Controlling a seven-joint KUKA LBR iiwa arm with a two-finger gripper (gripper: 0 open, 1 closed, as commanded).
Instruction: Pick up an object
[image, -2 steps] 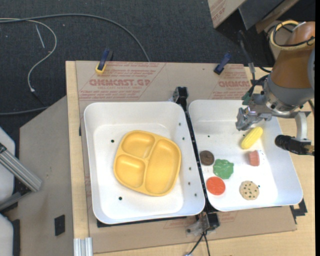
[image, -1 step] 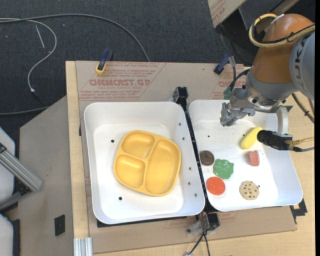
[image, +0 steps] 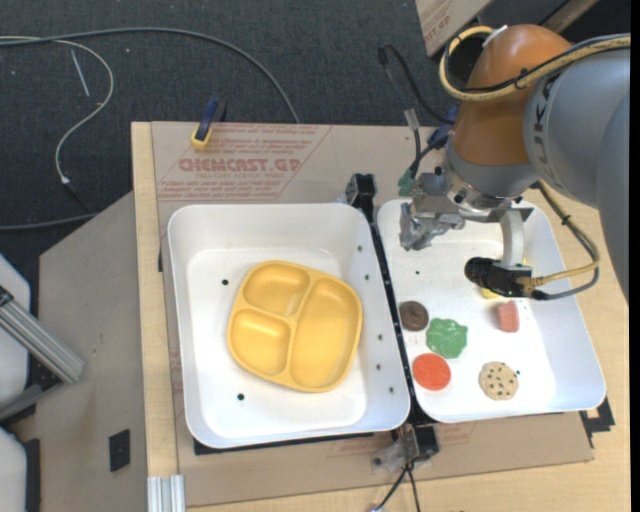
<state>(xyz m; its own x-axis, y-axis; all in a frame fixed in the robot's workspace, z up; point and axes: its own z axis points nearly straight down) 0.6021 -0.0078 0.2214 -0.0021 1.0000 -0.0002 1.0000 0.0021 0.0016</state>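
In the right bin (image: 570, 330) lie several small items: a brown round piece (image: 414, 316), a green lumpy piece (image: 446, 337), an orange-red disc (image: 432, 372), a chocolate-chip cookie (image: 498, 380) and a pink-red block (image: 508, 316). My gripper (image: 418, 232) hangs over the bin's back left part, up and left of the brown piece and apart from all of the items. I see nothing held in it.
The left bin (image: 195, 300) holds a yellow divided plate (image: 296, 325). A ridge (image: 385, 300) where the bin walls meet runs just left of the gripper. The arm's grey and orange body (image: 520, 90) covers the right bin's back edge.
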